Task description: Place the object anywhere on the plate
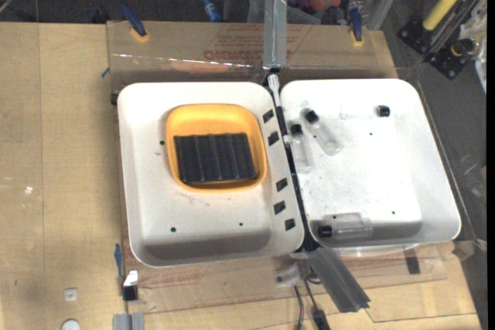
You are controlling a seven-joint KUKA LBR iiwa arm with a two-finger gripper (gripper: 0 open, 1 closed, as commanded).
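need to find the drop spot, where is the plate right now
The yellow plate lies in the left bin, toward its back right, near the divider between the two bins, with a dark ridged block on it.

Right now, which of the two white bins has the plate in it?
The left bin: it holds the orange plate with a dark ridged slab. The right bin holds small clear items.

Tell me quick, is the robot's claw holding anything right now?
Gripper: cannot be told from this picture.
The dark ridged block lies on the yellow plate in the left bin, with nothing touching it.
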